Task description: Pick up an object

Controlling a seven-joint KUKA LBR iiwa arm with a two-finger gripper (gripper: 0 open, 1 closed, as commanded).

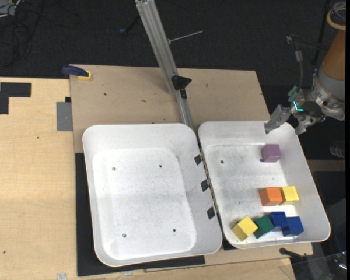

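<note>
One gripper (290, 119), fingers spread and empty, hangs over the right bin's (315, 182) far corner, likely poised to descend. Purple block (270, 152) lies nearest, just below it and clear of the others (easiest target). Orange block (272, 196) touches yellow block (290, 193); further blocks crowd the near rim. Left bin (93, 156) sits alongside.

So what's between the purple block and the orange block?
Nothing: in the camera view, just bare white bin floor between the purple block and the orange block.
</note>
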